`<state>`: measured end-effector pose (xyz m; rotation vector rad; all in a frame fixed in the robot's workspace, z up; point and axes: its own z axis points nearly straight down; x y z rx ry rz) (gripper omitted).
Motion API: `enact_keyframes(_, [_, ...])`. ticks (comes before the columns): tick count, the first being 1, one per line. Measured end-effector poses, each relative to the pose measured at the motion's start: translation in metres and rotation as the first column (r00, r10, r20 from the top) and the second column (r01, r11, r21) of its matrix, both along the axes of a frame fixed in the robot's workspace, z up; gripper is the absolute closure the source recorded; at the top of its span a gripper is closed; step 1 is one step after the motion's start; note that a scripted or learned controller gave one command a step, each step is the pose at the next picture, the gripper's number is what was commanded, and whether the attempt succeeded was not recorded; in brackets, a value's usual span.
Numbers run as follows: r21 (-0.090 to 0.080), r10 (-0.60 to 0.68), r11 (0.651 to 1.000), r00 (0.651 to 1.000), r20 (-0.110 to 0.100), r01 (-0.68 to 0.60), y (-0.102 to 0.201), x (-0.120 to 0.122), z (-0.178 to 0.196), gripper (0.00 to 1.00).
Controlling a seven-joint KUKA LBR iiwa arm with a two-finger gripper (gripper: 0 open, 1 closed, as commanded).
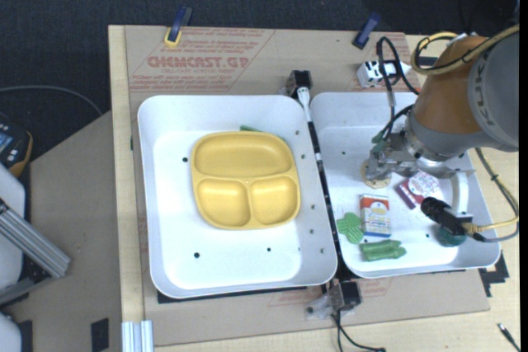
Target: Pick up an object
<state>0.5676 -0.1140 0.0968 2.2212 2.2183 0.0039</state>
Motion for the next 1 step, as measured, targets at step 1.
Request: enact_keyframes(1, [-0.002,0.002,1.000,1.000,0.002,-0.002,0.0033,-0.0045,0.0454,1.00])
